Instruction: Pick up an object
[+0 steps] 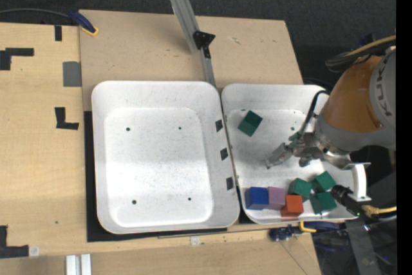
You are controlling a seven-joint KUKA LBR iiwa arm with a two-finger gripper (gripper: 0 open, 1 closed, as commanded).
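The right bin (pixel 270 100) holds several small blocks. A green cube (pixel 250 122) lies alone near its upper left. Along the front wall stand a blue cube (pixel 257 197), a lilac cube (pixel 277 196) and an orange cube (pixel 293 205). Three green blocks (pixel 300 188) (pixel 324 181) (pixel 323 202) cluster at the front right. My gripper (pixel 291 163) hangs low over the bin's middle, right of the lone green cube and above the front row. It is open, with only bare bin floor between its fingers (pixel 277 156).
The left bin (pixel 154 158) sits beside the right one, with black clips on their shared wall. A grey metal pole (pixel 183 3) slants in from the top to the bins' back edge. The grey and orange arm (pixel 357 106) covers the right bin's right side.
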